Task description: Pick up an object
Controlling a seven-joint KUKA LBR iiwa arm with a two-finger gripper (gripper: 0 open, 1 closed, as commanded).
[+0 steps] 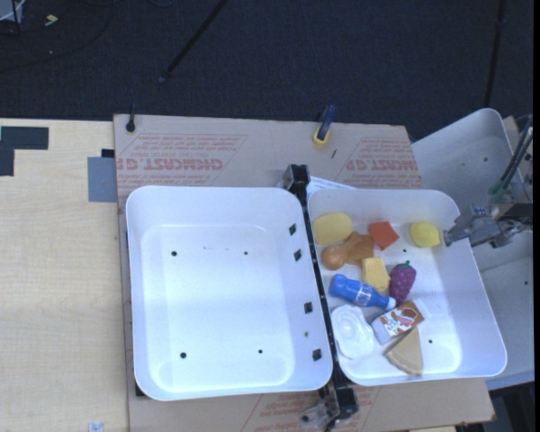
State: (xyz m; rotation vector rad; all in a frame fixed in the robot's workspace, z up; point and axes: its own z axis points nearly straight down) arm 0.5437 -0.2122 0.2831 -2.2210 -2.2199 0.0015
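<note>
A: Where the bench shows bare on the left, what is its surface like?

B: Pale wood grain, with a few dark grey patches stuck on it. A brown cardboard sheet with reversed red printing lies under two white bins, and a blue and yellow clamp sits at its far edge. Beyond the bench the floor is dark carpet with cables trailing across it. At the right stands a pale grey panel.

A: And the bins, how many?

B: Two, side by side, touching along a black hinge-like strip. The left bin shows its white floor and some small dark holes. The right bin holds all the objects.

A: Count them for him.

B: Ten, as far as one can tell. Two yellow rounded pieces: a larger lemon shape near the divider and a smaller yellow ball toward the right wall. One orange block, one brownish pear-like piece, one yellow cheese-like block, one purple grape bunch, one blue bottle, one white lumpy item, one small printed packet and one tan wedge.

A: Where is the arm?

B: It enters from the right; the gripper sits at the right bin's right rim, just beside the smaller yellow ball. Whether its fingers are spread or closed cannot be told, and nothing is seen between them.
</note>
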